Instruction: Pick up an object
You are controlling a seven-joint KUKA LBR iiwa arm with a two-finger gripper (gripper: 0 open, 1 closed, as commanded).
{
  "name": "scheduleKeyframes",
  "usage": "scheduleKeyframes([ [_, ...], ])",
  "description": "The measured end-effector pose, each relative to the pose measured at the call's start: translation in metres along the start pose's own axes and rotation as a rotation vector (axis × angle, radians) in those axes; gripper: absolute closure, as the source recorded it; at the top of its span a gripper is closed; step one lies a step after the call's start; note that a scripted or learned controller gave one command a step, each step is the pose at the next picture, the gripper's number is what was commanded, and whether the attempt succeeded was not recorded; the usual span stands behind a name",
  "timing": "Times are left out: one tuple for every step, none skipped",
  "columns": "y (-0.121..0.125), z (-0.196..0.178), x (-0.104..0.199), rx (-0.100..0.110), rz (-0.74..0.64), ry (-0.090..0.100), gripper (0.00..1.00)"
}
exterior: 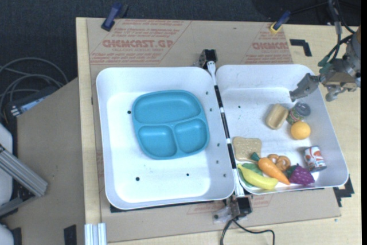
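Cardboard-topped table [172, 37], two white bins. Left bin [114, 123]: blue tray [170, 123]. Right bin [252, 80]: toy food. Tool [318, 86] at far right rim, grip state cannot be told. Nearest item: can [297, 112], just near-left of tool; bread roll [277, 116] further left.

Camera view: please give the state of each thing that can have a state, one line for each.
gripper: at the right bin's far right rim, holding nothing visible
blue tray: upright in the left bin, compartments bare
small can: lying on its side
banana: lying flat, under the carrot
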State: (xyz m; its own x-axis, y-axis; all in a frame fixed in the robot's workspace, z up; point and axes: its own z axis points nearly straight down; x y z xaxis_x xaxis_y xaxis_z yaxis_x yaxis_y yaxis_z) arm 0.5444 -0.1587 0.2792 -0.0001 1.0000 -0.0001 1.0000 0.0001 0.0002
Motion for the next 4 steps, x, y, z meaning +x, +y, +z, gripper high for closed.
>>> scheduleKeyframes([
  [0.028, 0.156, 0.005, -0.003, -0.001, -0.001, 0.0],
  [0.037, 0.163, 0.001, -0.006, -0.003, 0.003, 0.0],
  [0.041, 0.173, 0.01, -0.003, -0.005, 0.007, 0.0],
  [0.12, 0.192, -0.019, -0.004, -0.003, 0.0, 0.0],
])
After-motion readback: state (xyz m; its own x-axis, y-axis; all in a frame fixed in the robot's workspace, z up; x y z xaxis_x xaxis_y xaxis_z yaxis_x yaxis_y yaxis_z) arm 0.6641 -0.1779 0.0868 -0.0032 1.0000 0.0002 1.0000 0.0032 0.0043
